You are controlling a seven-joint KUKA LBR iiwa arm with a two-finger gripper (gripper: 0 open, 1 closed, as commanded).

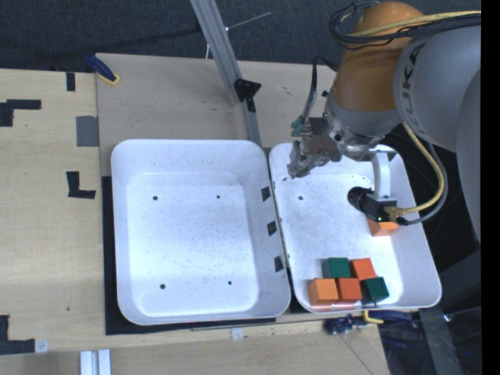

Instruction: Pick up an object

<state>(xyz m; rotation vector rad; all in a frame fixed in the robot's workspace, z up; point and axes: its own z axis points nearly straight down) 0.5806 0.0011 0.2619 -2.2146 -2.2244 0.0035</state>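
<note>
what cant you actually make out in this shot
- Gripper, camera view: small and dark over the right bin's far-left corner; whether it is open, shut or holding anything cannot be told.
- Blocks, camera view: orange and green ones packed together at the right bin's near edge; the exact count is unclear where they touch.
- Arm, camera view: cut off by the top and right edges.
- Small dark item beneath the right bin: too small to identify.
</note>
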